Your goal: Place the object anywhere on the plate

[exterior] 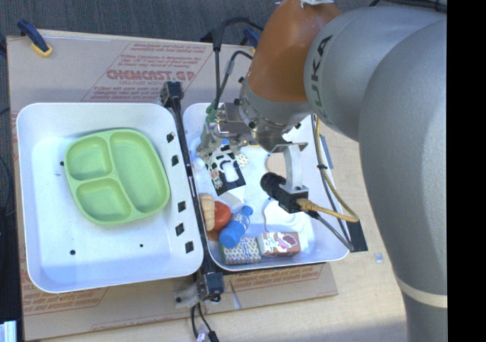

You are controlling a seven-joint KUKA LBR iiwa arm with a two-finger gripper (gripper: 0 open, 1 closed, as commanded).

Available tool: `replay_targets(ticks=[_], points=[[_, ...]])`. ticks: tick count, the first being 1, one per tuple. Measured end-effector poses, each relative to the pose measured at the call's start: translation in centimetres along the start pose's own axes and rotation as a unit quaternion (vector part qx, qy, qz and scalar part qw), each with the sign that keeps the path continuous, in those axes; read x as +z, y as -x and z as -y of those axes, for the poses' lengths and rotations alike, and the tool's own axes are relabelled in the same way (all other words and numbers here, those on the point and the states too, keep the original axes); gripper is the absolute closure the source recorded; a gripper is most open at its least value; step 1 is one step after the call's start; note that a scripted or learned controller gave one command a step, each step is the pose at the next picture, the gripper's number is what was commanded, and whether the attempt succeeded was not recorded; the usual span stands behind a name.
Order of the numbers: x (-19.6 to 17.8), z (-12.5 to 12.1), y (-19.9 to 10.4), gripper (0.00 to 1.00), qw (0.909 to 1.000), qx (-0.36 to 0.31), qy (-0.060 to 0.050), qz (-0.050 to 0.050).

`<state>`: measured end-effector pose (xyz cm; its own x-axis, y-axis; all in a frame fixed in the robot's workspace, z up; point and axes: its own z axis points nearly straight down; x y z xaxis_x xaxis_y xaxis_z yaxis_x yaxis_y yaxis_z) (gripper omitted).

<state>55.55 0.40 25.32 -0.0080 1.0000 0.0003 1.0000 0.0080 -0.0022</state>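
A light green plate with three compartments lies in the left bin. My gripper hangs low over the right bin, close to that bin's left wall, above its upper half. Just below it, along the bin's near left side, lie a brown bun-like piece, a red round item and a small blue bottle. The wrist and its fittings hide what lies directly under the gripper.
A patterned pouch and a pink-and-white box rest at the right bin's front edge. The divider between the bins carries black clips. The big grey arm covers the right bin's far side. A yellow cable loops there.
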Motion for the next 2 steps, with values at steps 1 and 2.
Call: replay_targets(ticks=[1, 2], points=[[1.2, -2.4, 11.3, 1.0, 1.0, 0.003, 0.001, 0.001], [6.2, -6.9, 4.1, 1.0, 1.0, 0.0, 0.0, 0.0]])
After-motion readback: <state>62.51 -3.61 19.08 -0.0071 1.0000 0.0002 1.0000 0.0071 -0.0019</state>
